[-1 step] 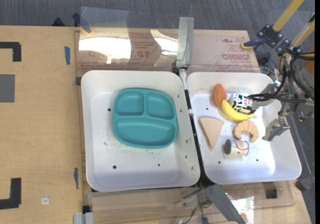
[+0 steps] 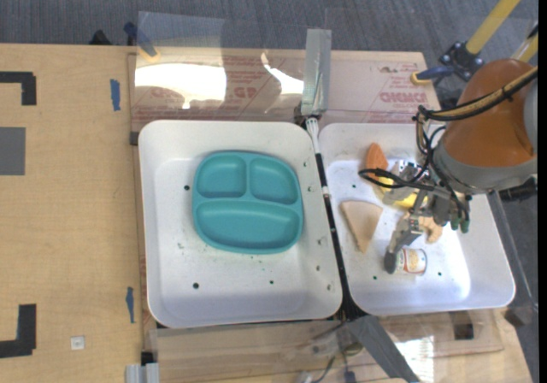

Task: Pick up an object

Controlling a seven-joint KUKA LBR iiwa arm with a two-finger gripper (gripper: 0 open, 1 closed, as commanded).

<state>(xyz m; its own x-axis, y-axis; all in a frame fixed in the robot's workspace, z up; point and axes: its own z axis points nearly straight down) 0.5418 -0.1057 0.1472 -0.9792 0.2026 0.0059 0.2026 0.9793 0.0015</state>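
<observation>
Your nearest candidate is the small round jar-like object (image 2: pixel 414 261) lying on the floor of the right bin (image 2: pixel 487 287), toward that bin's near half. It sits just below and slightly right of the gripper (image 2: pixel 400 246), close enough that the dark fingertip (image 2: pixel 391 263) looks to be beside its left edge rather than around it. It reads as a short can or jar seen partly end-on, so I would not trust any long axis from this angle.

The gripper points down and toward the near-left, slanting along the same line as the tan wedge (image 2: pixel 362 220), which lies just to its left with its narrow end toward the near edge of the bin. That wedge has the clear long axis here, running roughly far to near, and it is apart from the fingers.

You cannot tell from this view how wide the jaws stand: wrist, cables and fingers overlap into one dark cluster, and nothing can be seen held between them.

Further back, a yellow piece (image 2: pixel 408 198) is partly hidden under the wrist, and an orange carrot-like piece (image 2: pixel 374 156) lies near the far wall. The teal divided plate (image 2: pixel 249 202) fills the middle of the left bin (image 2: pixel 162 287), well apart from the arm.

Judged from this, the coming move turns on a small shift right and toward you to centre over the jar.
</observation>
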